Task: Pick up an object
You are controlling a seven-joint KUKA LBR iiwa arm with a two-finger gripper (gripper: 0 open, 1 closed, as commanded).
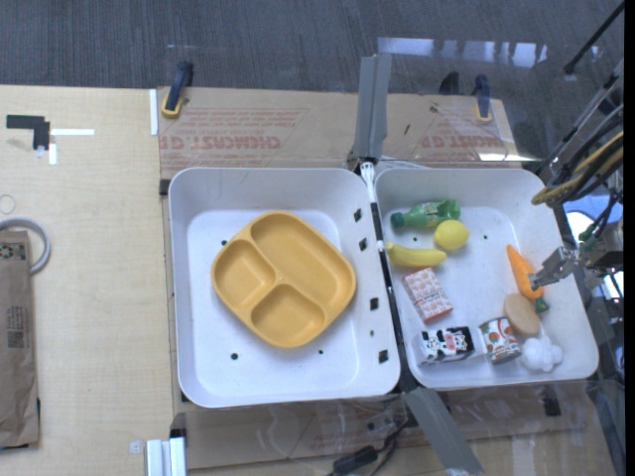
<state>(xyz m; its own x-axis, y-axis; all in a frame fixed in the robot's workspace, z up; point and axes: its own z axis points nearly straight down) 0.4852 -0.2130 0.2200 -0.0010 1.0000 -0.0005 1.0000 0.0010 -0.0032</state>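
Observation:
The right bin (466, 188) holds several small items. Among them are a green bottle (425, 213), a yellow lemon (450, 234), a banana (416, 256), a pink box (427, 295), a black-and-white cow-patterned carton (444, 344) and a small can (499, 339). A tan round piece (521, 314), a white fluffy lump (541, 354) and an orange carrot (520, 268) lie there too. My gripper (554, 266) reaches in at the bin's right wall, right beside the carrot's lower end. Whether it touches the carrot is unclear.
The left bin (189, 296) carries a yellow divided plate (284, 279). A divider ridge (375, 266) separates the two bins. Cardboard (258, 132) with blue clamps lies behind them, and a brown paper bag (15, 335) lies at the far left on the wooden bench.

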